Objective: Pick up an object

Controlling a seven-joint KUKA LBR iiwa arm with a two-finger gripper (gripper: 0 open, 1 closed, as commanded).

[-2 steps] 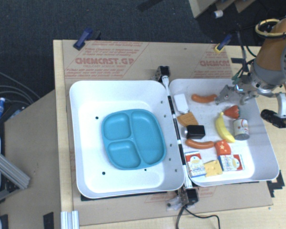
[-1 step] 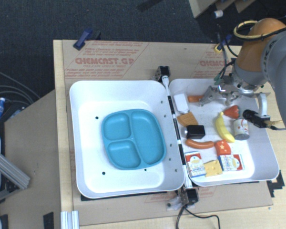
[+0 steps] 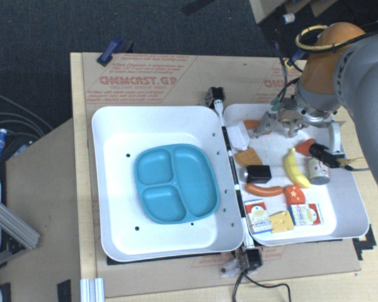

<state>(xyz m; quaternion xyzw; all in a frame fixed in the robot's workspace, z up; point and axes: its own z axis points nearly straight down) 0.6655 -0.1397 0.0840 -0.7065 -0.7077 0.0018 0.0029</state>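
We see the loose objects lying flat around a yellow banana [image 3: 295,168]: a red sausage [image 3: 264,190] and black block [image 3: 258,173] just left of it, a silver can [image 3: 319,171] on its right, small cartons [image 3: 304,214] below.

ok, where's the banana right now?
The banana lies in the right bin, between the black block and the can, above the hot dog.

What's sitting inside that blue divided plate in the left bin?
The blue divided plate shows three bare compartments with nothing in them. It rests on the left bin floor; whatever part of the floor lies beneath the plate is covered from view.
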